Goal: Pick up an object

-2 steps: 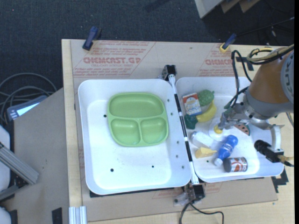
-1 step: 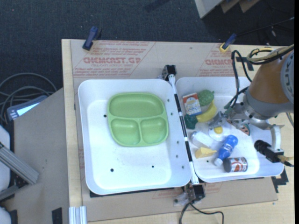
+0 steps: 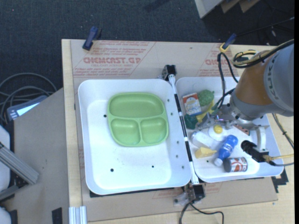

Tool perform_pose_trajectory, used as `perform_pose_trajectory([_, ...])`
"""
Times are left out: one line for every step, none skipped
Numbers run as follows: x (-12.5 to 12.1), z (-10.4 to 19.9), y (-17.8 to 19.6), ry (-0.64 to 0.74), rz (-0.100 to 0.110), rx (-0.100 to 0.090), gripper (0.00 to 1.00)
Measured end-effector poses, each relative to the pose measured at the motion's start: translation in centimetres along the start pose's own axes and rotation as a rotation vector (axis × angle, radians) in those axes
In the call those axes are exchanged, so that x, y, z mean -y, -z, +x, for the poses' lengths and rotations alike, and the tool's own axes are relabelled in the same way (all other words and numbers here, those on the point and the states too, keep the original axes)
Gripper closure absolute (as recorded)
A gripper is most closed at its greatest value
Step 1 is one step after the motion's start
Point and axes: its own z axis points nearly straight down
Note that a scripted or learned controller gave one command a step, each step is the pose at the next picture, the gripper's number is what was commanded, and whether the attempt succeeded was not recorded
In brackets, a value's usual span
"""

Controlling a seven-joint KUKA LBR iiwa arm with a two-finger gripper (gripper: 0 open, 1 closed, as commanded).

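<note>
Camera view, lower part first: right bin (image 3: 268, 171) at lower right of frame, left bin (image 3: 93, 139) at centre-left, both on the bench (image 3: 70, 125). Nearest in the right bin: a small can (image 3: 237, 164) with a red label lying on its side near the bottom rim, a blue bottle (image 3: 225, 149) tilted just beside it on the left. Yellow wedge piece (image 3: 202, 151) left of the bottle, a white item (image 3: 202, 138) just above it. Gripper (image 3: 219, 122) down among the clutter at mid-bin; finger state hidden, cannot tell, nothing visibly held. Yellow round piece (image 3: 217, 129) just below it. Farther up: dark green object (image 3: 190, 121), white-and-red carton (image 3: 192, 103), green leafy toy (image 3: 206, 97) near the bin's top. Arm with orange band (image 3: 250, 85) enters from right edge. Green divided plate (image 3: 138, 118) sits in the upper half of the left bin. Blue clamp (image 3: 90, 38) at the bench's far left corner.
</note>
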Motion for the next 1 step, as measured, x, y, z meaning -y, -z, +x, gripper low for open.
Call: perform_pose_trajectory([-0.16, -0.14, 1.15, -0.001, -0.007, 0.004, 1.0])
